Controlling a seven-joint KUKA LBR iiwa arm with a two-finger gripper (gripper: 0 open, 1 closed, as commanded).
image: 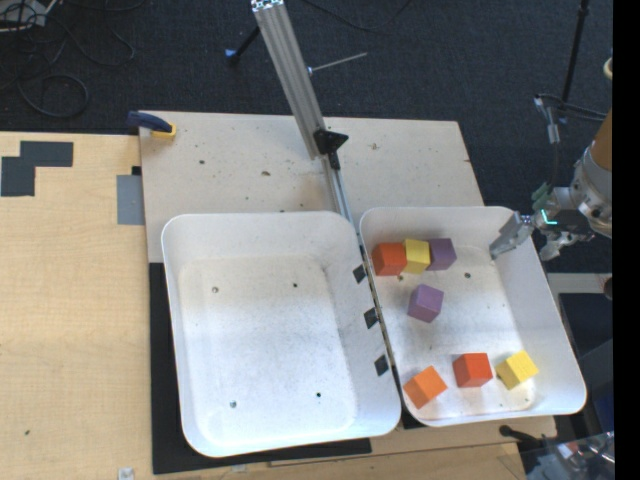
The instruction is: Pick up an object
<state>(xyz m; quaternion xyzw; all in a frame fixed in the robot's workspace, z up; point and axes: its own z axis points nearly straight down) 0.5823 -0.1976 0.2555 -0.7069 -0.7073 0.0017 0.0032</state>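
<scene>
The end effector [527,230] hovered at the right bin's [560,328] upper right rim; inside that bin lay seven cubes, three clustered at its top.

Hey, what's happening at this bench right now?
A robot arm reaches in from the right, with its gripper hovering over the upper right rim of the right bin. It holds nothing yet. That bin contains seven small blocks: a red block, yellow block and purple block clustered near the top, another purple one in the middle, and orange, red and yellow ones along the bottom.
</scene>
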